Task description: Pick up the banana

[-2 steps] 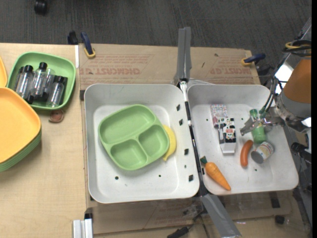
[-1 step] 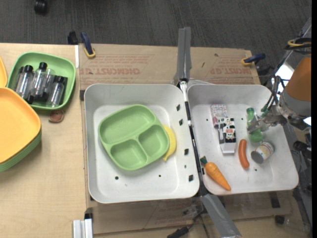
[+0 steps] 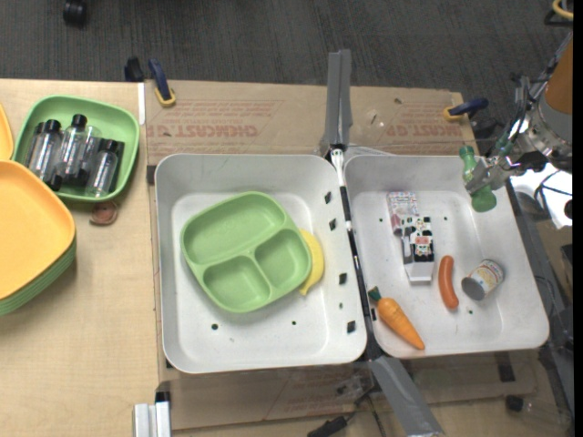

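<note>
One banana (image 3: 313, 260) wedged btwn plate (image 3: 244, 262) & bin wall (image 3: 334, 244).

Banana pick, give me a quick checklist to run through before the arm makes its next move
1. Banana located: ok, in the left bin.
2. Banana fully exposed: not ok, the green divided plate covers most of it, only a yellow edge shows at the plate's right side.
3. Gripper above the banana: not ok, it is over the right bin near its far right corner.
4. Gripper free of objects: cannot tell.
5. Banana apart from the bin divider: ok, a gap shows.
</note>
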`<state>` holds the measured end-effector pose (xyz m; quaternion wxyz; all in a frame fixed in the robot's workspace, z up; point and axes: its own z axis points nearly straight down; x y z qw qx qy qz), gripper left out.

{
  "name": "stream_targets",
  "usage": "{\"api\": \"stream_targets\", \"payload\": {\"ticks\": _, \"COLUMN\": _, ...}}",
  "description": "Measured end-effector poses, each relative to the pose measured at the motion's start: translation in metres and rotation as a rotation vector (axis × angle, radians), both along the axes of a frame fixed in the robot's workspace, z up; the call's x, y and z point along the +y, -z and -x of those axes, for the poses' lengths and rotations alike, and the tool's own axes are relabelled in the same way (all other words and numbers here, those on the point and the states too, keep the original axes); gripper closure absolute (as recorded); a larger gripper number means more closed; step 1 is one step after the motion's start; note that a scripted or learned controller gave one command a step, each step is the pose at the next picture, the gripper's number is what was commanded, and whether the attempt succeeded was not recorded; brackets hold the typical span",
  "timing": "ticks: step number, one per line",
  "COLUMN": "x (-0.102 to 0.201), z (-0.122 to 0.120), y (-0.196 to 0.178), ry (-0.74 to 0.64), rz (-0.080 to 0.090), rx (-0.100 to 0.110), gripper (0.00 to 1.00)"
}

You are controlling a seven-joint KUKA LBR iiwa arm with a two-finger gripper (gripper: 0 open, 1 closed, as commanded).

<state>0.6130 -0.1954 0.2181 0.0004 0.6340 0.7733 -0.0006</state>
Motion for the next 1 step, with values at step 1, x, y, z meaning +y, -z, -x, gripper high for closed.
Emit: {"api": "stream_targets", "payload": {"ticks": 1, "x": 0.0000, "z": 0.0000, "y": -0.0001, "ry": 0.000, "rz": 0.000, "rx": 0.000, "gripper": 0.00}}
